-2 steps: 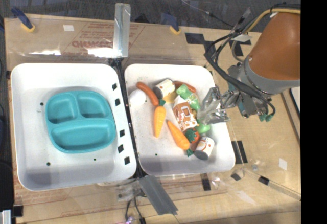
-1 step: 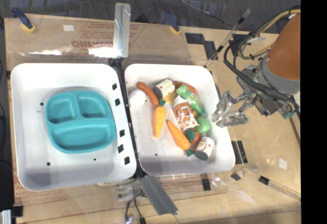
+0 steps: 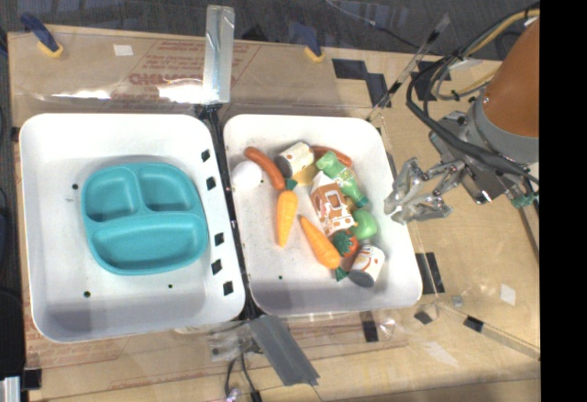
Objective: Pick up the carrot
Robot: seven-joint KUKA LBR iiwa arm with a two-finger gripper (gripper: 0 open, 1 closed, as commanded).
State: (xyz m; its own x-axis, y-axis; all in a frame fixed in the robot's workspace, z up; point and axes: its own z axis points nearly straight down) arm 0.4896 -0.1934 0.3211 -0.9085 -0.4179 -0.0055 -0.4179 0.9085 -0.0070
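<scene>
here i see the gripper [image 3: 417, 196] hanging over the bench just right of the right bin [image 3: 390, 148], its metal fingers spread apart and holding nothing. inside that bin, one carrot [image 3: 286, 216] lies near the middle (leafy end toward the top), and a second carrot [image 3: 320, 243] lies slanted just beside it, amid other toy foods. the left bin [image 3: 37, 207] bears a teal divided plate [image 3: 142, 217].

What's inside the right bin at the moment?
The right bin holds two carrots, a sausage, a white egg, a printed carton and green pieces. Things under the pile are covered.
</scene>
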